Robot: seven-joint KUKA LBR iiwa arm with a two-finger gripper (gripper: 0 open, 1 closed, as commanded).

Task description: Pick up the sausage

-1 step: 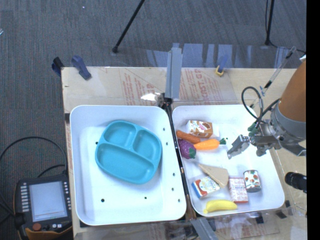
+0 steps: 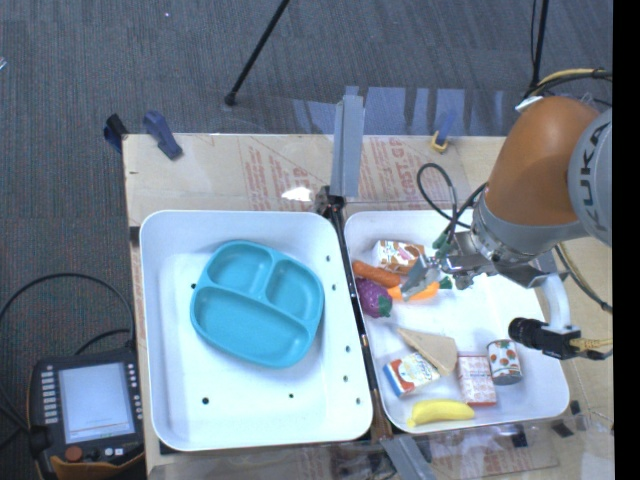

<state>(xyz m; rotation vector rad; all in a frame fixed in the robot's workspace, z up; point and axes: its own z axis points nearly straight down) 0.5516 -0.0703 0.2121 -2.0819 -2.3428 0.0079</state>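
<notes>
The sausage [image 2: 382,273] lies in the right bin [image 2: 545,388], just beside the purple grapes [image 2: 373,297], its long axis slanting down toward the claw [image 2: 428,274]. The claw hovers at the sausage's right end, so the reach is leftward. Whether the claw is released or clenched, I cannot tell.

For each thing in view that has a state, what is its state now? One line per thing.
gripper: low over the right bin, at the carrot; open or shut not clear
carrot: lying flat, under the gripper
blue plate: right side up in the left bin
can: lying on its side
banana: lying flat by the front wall
right bin: holding the food
</notes>
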